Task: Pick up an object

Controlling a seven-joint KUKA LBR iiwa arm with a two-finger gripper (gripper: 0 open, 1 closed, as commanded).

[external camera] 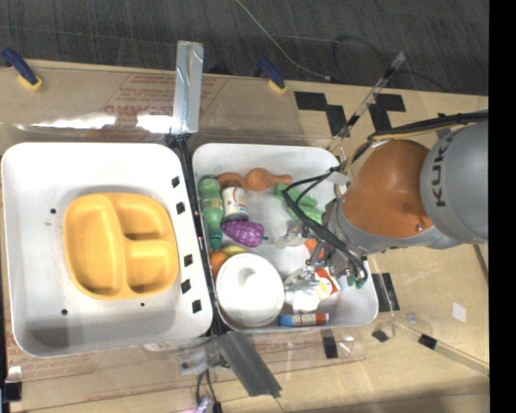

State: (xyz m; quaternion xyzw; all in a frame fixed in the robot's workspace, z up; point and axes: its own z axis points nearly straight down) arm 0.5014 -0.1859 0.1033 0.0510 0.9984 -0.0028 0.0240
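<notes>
Currently the arm [413, 196] reaches in from the right and is bent low over the right bin [344, 163]. The hand [322, 269] sits among the clutter at that bin's right side, close above a white item with red marking [314, 292]. Whether the hand is spread or pressed together cannot be told; wrist and cables mask it.

Candidate objects all lie in the right bin: a white bowl [249, 289] at the near edge, a purple grape bunch [243, 231] beside it, a small can [234, 201], green bottles [211, 203] along the left wall, an orange piece [262, 179] at the far wall, and a marker [304, 319] at the near wall. The left bin [34, 170] holds a yellow divided tray [120, 243].

Judged step: descent or grasp attempt over the white item. No object is visibly held.

Next move requirement: close on one item only, then lift straight up clear of the neighbours. Tight packing makes a slip or a double pick likely.
</notes>
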